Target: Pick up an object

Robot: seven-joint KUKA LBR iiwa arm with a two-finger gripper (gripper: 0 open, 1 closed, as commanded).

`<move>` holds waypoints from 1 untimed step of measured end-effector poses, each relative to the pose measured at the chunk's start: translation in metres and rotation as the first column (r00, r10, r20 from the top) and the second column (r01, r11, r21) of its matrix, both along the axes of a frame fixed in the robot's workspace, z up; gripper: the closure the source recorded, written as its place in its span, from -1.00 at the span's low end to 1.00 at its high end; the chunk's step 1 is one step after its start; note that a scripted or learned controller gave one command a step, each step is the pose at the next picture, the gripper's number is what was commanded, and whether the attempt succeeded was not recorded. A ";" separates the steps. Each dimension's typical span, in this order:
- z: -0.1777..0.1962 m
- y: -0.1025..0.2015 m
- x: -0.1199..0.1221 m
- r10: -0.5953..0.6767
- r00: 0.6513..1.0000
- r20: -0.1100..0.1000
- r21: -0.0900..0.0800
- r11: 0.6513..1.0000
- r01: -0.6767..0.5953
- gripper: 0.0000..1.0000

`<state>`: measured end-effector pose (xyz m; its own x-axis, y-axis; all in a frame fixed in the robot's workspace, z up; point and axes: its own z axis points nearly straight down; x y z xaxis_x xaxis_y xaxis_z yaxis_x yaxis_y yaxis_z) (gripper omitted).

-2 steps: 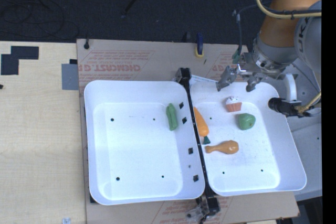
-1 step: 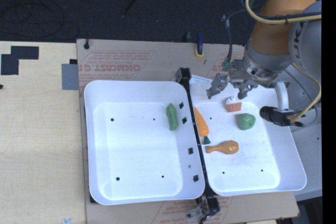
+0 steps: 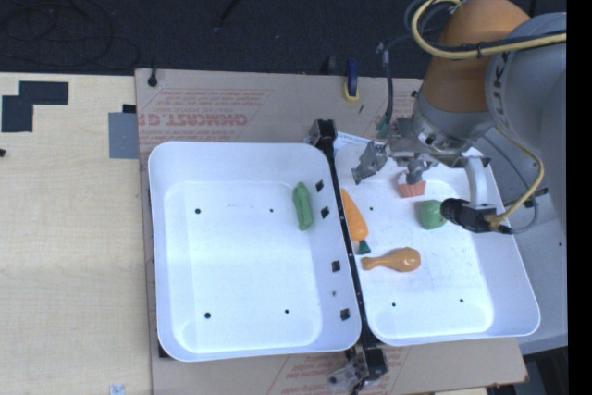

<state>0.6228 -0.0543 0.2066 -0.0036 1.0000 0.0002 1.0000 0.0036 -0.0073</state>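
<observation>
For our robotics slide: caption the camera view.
Gripper hovers over right bin holding carrot, drumstick.

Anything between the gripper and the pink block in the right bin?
Nothing visible. The gripper hangs over the right bin, and the pink block lies just beside and below its fingers. The green piece and carrot lie off to either side, apart from the block.

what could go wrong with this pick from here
1. The end effector hangs over the right bin between the carrot and the pink block, so a straight descent may close on nothing.
2. The carrot lies against the divider; a finger could hit that wall.
3. The green piece sits beside a cable plug and might get nudged.
</observation>
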 end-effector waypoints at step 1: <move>0.136 -0.041 0.023 -0.005 1.000 0.021 -0.004 1.000 0.006 -1.00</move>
